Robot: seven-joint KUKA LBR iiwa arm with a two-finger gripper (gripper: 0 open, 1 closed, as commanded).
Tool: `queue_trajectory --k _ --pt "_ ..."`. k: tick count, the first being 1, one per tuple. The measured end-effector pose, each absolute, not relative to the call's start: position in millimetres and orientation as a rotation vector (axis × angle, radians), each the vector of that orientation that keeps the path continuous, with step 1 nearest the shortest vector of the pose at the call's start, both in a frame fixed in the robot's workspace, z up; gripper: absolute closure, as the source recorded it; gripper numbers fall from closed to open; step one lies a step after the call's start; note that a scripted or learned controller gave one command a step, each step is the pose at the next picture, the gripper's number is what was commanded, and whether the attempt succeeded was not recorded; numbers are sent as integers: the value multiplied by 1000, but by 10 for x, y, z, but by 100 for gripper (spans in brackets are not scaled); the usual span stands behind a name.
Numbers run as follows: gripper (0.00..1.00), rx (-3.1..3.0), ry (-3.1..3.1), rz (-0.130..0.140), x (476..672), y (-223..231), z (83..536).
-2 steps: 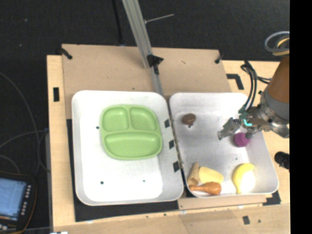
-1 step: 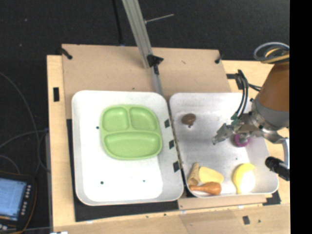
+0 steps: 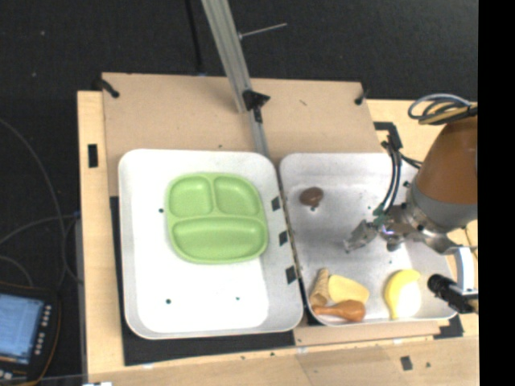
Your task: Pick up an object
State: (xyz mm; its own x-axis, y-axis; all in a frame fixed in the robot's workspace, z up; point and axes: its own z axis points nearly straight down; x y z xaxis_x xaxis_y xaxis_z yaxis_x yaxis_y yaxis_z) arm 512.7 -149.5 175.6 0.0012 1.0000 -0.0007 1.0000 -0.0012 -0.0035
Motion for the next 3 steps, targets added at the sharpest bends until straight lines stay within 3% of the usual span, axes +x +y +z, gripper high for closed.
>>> queue_trajectory --k 1,2,3 --pt "0 -2222 -2220 3 5124 -1553 1326" --pt "100 -2232 -2218 -4 5146 -1563 1461" --pt "100 -2222 -2230 -5 5162 -1573 1894"
